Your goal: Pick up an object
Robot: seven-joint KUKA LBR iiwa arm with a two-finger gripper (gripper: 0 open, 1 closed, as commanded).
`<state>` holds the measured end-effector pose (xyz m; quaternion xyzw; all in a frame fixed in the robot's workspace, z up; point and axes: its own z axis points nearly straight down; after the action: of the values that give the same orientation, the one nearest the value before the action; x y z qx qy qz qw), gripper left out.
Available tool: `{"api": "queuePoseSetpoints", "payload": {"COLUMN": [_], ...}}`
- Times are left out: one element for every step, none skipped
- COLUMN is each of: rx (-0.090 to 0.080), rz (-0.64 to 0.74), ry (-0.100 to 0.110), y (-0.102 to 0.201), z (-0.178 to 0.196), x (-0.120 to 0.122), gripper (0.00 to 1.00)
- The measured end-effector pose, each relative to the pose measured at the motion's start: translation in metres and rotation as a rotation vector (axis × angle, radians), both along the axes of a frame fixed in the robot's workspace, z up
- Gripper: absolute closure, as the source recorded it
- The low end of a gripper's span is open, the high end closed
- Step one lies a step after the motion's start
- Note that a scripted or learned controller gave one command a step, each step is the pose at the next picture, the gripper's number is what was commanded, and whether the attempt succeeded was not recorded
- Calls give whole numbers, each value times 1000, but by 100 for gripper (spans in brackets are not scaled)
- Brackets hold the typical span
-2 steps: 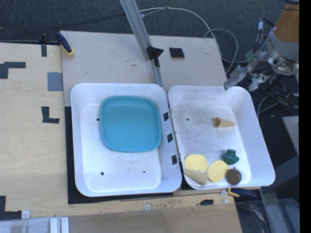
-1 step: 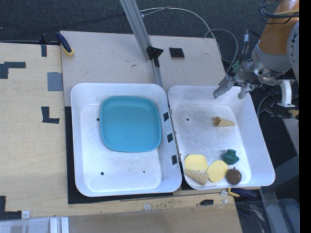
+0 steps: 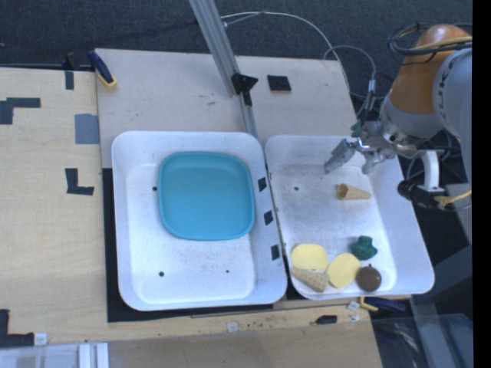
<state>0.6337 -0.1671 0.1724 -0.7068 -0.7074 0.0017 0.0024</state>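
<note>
**Over the right bin, the gripper hangs with spread, empty fingers**

Above the back part of the shallow white right-hand bin (image 3: 399, 228), the grey arm with its orange band (image 3: 430, 67) reaches in from the right side of the view. Its wrist bends downward and towards the bin's middle, so that the two-finger gripper (image 3: 354, 162) points down at a slant over the speckled floor. The fingers stand well apart, one dark finger (image 3: 336, 159) stretched out towards the divider between the bins, the other nearer the wrist, and nothing lies between them.

Just in front of the gripper, a small tan wafer cone (image 3: 352, 192) lies on its side on the right bin's floor, apart from the fingertips. Along the front wall of the same bin the other pieces are gathered: a pale yellow round piece (image 3: 309, 256), a second yellow round piece (image 3: 343, 270) beside it, a tan ridged cone (image 3: 311, 280) lying touching the first yellow piece, a dark brown ball (image 3: 369, 279) at the front right corner, and a small dark green lump (image 3: 364, 246) just behind that ball.

Left of the right bin, touching it along one edge, sits the shallow white left-hand bin (image 3: 138, 267), which holds a square turquoise plastic plate (image 3: 205, 195) with rounded corners, lying flat.
</note>
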Motion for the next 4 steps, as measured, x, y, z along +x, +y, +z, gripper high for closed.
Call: {"api": "queuePoseSetpoints", "payload": {"rx": [-1, -1, -2, -2], "rz": [0, 1, 0, 0], "ry": [-1, -6, -11, -11], "y": [1, 1, -4, -5], "z": [-51, -38, 24, 87], "x": [9, 10, 10, 13], "gripper": [0, 100, 100, 100]}}
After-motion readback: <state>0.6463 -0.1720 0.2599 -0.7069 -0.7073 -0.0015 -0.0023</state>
